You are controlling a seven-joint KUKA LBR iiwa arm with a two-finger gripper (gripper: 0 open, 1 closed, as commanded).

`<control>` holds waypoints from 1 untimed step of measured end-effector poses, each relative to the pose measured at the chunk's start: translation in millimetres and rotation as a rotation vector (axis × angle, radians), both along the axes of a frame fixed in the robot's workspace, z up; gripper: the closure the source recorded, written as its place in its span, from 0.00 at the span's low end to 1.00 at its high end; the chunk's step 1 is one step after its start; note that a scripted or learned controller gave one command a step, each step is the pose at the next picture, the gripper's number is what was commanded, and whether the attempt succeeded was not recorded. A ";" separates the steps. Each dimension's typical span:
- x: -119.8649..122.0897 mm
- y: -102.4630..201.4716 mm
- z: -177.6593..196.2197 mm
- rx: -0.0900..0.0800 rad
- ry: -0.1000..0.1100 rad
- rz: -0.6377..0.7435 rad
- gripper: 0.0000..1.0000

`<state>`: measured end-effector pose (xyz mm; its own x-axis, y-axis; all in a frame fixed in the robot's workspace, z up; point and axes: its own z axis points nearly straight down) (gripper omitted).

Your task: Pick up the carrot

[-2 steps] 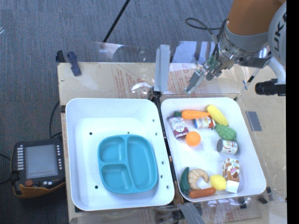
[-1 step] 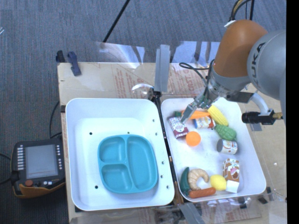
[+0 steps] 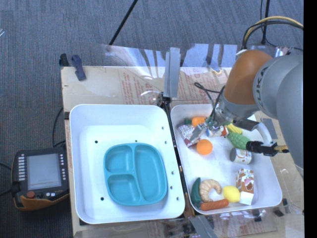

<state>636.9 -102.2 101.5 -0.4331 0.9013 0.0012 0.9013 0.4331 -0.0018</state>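
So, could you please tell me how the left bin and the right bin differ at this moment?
The left bin holds a single thing, a blue divided plate lying flat at its middle, while the right bin holds many small toy foods, among them an orange ball, a croissant and a carrot. The gripper is over the right bin, not the left. Both are shallow, white and round-cornered.

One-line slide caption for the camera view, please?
Gripper low in right bin beside orange ball; carrot untouched at the near rim.
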 end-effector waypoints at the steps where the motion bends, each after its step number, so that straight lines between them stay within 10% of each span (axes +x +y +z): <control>1: 11.2 -7.0 -5.9 0.003 -0.010 -0.450 0.00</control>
